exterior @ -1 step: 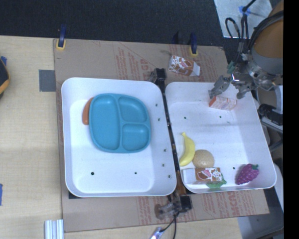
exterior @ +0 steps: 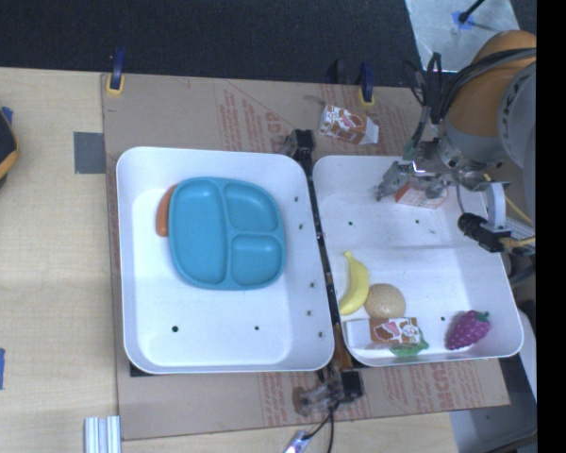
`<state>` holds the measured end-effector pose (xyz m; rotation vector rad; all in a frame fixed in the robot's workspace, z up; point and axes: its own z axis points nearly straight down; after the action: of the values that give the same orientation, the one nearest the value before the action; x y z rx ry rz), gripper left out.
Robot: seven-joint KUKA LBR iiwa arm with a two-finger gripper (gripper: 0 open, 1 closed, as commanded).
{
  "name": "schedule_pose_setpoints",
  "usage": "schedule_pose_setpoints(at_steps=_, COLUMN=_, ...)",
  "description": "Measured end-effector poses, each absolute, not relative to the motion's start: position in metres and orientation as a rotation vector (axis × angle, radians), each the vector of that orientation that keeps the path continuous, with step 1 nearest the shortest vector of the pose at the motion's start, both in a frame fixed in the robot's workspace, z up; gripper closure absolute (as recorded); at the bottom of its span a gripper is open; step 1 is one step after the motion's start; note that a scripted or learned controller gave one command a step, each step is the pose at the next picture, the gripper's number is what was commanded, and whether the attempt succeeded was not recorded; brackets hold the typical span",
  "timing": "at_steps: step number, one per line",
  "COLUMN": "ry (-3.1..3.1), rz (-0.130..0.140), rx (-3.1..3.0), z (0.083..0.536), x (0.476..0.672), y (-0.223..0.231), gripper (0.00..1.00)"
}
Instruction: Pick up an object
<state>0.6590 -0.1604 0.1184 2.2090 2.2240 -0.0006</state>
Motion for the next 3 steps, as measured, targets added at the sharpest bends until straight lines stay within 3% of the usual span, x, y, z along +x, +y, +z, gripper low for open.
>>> schedule_pose_setpoints(at_steps=1, ry=2.225, rz=-0.005, rx=2.208, z=0.129, x=0.659, y=-0.162, gripper=1.0)
schedule_pose_setpoints(at_steps=2, ry=2.231, rz=-0.003, rx=2.215, z=0.193, x=0.633, y=-0.065, gripper=1.0)
schedule_pose_setpoints(at_steps=3, ry=2.222, rz=-0.003, rx=2.22, z=0.229, x=0.656, y=-0.148, gripper=1.0)
